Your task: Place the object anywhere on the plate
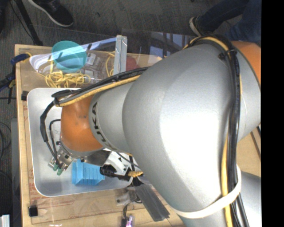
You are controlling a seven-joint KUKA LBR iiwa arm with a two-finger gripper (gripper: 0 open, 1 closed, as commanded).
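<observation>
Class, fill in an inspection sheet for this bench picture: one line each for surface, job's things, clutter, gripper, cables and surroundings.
Surface: white bin on a wooden bench; the arm covers most of it.
Job's things: blue ridged block lying in the bin near its lower edge; no plate seen.
Clutter: teal cup and a tangle of yellow cord at the bench's upper end.
Gripper: gripper low in the bin, just left of the block; finger state cannot be told.
Cables: black and yellow cables run along the arm.
Surroundings: dark carpet, a shoe at the top.
</observation>
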